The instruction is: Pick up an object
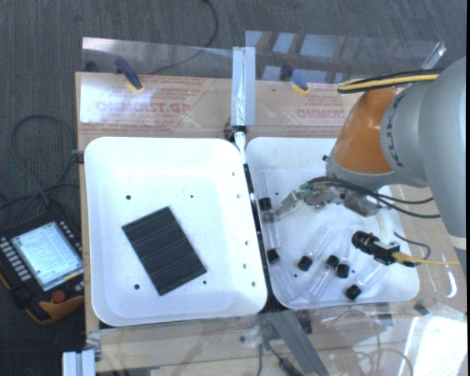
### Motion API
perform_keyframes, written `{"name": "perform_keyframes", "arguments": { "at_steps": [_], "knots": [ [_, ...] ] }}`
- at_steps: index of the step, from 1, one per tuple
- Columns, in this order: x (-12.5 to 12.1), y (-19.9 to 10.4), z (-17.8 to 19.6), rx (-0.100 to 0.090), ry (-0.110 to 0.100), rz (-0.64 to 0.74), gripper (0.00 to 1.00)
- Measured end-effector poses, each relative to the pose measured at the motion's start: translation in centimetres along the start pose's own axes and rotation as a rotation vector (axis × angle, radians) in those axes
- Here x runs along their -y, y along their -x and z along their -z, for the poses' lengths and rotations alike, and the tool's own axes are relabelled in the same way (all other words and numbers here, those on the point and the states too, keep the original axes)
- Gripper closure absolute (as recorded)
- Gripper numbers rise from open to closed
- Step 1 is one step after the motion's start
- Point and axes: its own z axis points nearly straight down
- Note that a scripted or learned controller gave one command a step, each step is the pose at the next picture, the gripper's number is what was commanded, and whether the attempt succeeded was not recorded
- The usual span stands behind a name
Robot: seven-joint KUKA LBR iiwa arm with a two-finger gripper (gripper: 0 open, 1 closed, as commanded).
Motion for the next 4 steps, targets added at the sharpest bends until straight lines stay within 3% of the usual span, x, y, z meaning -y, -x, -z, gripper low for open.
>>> {"name": "perform_keyframes", "arguments": {
  "at_steps": [1,2,3,4],
  "knots": [
    [-0.1,0.0,1.0,-0.001,0.003,-0.001,1.00],
    [-0.1,0.1,1.0,0.000,0.003,-0.002,0.00],
    [-5.7,4.7,2.1,-0.008,-0.015,0.021,0.00],
    [-5.1,1.3,-0.1,-0.004,-0.013,0.048,0.00]
  ]
}}
